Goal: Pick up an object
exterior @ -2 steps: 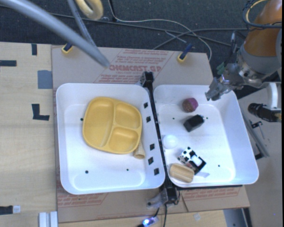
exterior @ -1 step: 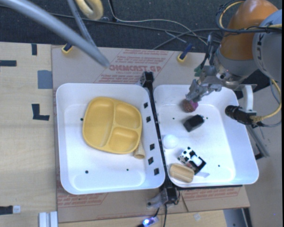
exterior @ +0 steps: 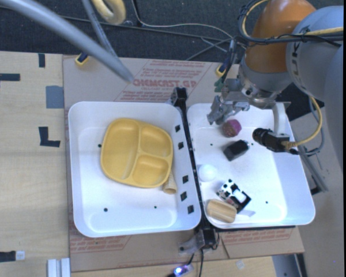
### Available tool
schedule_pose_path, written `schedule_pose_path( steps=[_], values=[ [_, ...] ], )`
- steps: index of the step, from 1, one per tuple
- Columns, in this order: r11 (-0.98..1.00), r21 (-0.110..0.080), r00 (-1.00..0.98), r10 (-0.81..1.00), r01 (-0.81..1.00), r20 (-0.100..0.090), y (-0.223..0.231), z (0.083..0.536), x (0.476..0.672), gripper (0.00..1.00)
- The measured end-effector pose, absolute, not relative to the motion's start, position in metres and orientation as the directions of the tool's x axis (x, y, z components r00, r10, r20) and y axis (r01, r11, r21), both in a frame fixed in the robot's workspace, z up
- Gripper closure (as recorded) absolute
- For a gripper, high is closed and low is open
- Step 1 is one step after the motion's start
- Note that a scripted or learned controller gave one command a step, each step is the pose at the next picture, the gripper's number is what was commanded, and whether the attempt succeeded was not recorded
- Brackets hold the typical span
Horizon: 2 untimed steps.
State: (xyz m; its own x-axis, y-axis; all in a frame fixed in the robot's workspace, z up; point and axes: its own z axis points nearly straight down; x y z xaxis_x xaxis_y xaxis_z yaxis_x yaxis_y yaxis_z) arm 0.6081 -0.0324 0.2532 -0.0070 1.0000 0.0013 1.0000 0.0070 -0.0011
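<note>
My gripper hangs over the far left part of the right bin, fingers pointing down. Just to its right lies a small purple ball, apart from the fingertips. A black block lies nearer the bin's middle. A white ball rests by the bin's left wall. Toward the near edge sit a black-and-white checkered piece and a tan bread-like piece. I see nothing between the fingers.
The left bin holds a yellow divided plate and a small tan piece by its near right corner. A black divider runs between the bins. Cables trail across the dark back area.
</note>
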Motion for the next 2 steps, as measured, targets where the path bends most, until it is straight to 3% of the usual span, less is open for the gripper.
schedule_pose_path(
  steps=[1,2],
  values=[
    [0.007,-0.001,-0.007,1.0,1.0,0.001,0.021,0.255,0.61,1.0],
    [0.007,-0.004,-0.007,1.0,1.0,0.001,0.082,0.242,0.598,1.0]
  ],
)
